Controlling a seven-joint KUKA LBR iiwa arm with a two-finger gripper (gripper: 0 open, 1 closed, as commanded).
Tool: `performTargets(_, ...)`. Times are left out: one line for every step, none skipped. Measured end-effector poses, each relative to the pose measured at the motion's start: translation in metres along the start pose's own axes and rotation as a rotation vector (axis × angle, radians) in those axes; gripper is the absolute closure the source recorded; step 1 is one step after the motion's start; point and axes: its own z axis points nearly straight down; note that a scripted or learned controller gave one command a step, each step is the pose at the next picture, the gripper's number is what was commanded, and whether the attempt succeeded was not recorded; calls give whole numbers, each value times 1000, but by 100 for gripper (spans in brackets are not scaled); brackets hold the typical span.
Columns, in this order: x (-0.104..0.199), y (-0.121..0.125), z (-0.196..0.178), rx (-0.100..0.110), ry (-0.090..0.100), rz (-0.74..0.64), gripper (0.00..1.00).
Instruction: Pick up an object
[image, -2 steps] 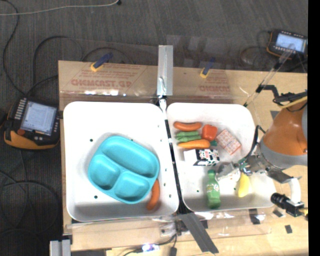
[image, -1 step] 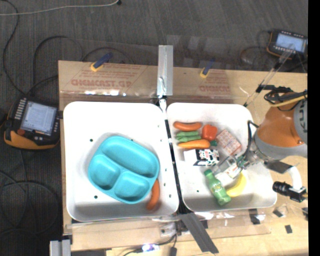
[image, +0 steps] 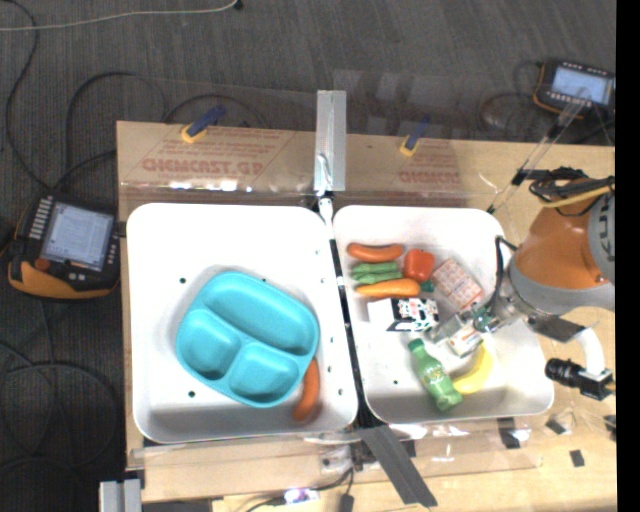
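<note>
My gripper is low in the right bin, reaching in from the right. It sits just above a yellow banana and beside the cap end of a green bottle. Left of it lies a black-and-white packet, and a pink checkered box is just behind it. Further back lie an orange carrot, a green pod, a red pepper and a reddish sausage. Nothing visibly hangs from the gripper.
The left bin holds a blue divided plate with an orange-brown sausage against the plate's right edge. A ridge between the bins separates them. Handheld consoles and cables lie on the floor to the left and at the back right.
</note>
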Motion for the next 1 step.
performTargets(56,22,-96,12,9,-51,100)
